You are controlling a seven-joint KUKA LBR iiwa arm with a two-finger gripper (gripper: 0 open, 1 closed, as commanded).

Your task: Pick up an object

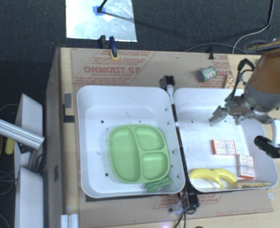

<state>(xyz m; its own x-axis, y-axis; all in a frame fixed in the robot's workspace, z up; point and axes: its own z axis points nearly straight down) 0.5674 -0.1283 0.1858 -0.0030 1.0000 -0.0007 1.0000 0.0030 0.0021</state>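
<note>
Hovering over the right bin (197, 127): gripper (224, 114), nothing between its fingers. Below it, two small boxes (224, 147) and a banana (213, 175) (left bin (97, 127): green plate (139, 153)).

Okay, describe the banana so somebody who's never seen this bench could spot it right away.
Take the right-hand white bin, the one the arm reaches over. Along its near edge lies the banana, resting lengthwise. It is the only yellow, curved thing there; the small boxes beside it are flat, rectangular and red-and-white.
</note>
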